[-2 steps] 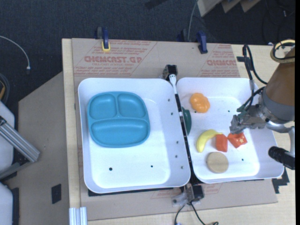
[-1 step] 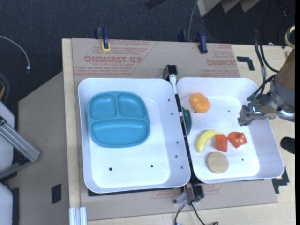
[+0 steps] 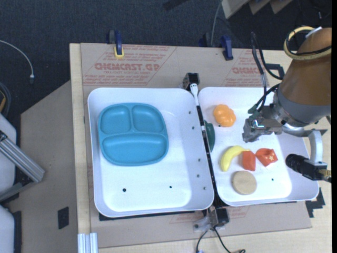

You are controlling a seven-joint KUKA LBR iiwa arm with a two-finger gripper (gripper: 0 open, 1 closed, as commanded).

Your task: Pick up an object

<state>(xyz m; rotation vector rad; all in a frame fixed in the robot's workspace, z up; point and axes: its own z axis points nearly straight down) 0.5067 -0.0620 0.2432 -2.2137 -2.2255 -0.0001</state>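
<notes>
In the right bin (image 3: 279, 193) lie an orange fruit (image 3: 224, 115), a yellow banana (image 3: 230, 156), a red-orange piece (image 3: 248, 160), a red strawberry-like piece (image 3: 267, 156) and a tan round cookie (image 3: 244, 183). A dark green object (image 3: 210, 134) rests against the bin's left wall. My gripper (image 3: 254, 131) hangs over the middle of the right bin, right of the orange fruit and above the red pieces. Nothing shows between its fingers.
The left bin (image 3: 158, 188) holds a blue divided plate (image 3: 134, 134). A divider ridge (image 3: 201, 136) runs between the two bins. A black cylinder (image 3: 305, 166) on the arm sticks out over the right bin's right edge. Blue clamps (image 3: 119, 42) hold the cardboard at the back.
</notes>
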